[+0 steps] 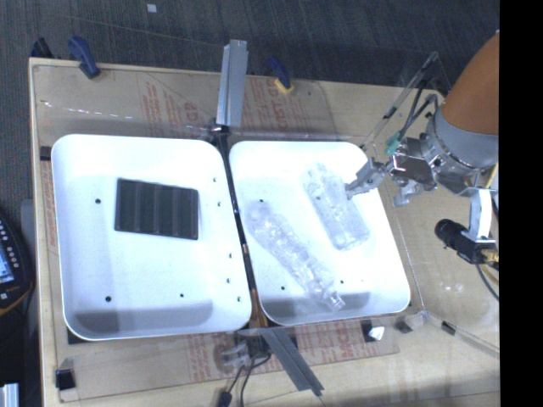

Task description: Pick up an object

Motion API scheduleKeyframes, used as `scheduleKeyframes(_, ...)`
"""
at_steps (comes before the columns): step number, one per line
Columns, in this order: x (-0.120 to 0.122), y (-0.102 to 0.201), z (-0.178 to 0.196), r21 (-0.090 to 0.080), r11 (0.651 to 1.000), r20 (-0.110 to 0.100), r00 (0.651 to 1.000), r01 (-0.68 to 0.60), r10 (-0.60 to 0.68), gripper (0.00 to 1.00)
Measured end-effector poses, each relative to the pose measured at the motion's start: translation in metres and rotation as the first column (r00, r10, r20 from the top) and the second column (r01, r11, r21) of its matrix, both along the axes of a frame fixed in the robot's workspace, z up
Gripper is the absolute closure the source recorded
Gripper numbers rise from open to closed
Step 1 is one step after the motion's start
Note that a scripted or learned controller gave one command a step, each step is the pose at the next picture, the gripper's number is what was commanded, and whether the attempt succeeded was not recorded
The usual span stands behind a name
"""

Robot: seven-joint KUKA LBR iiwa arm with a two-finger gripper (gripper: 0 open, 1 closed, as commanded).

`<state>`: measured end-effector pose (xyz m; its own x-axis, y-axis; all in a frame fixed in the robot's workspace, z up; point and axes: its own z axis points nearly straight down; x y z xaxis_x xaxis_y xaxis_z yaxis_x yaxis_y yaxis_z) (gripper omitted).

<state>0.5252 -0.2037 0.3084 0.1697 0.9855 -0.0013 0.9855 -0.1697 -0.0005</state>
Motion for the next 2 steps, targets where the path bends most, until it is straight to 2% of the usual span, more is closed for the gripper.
scheduleKeyframes(1, 0.000, -0.002, -0.066, 0.001, 0.895, -0.007, 0.895, 0.446, -0.446, 0.00)
scheduleKeyframes(2, -0.049, 0.036, -0.079, -0.001, 0.646, -0.007, 0.646, 0.763, -0.763, 0.00)
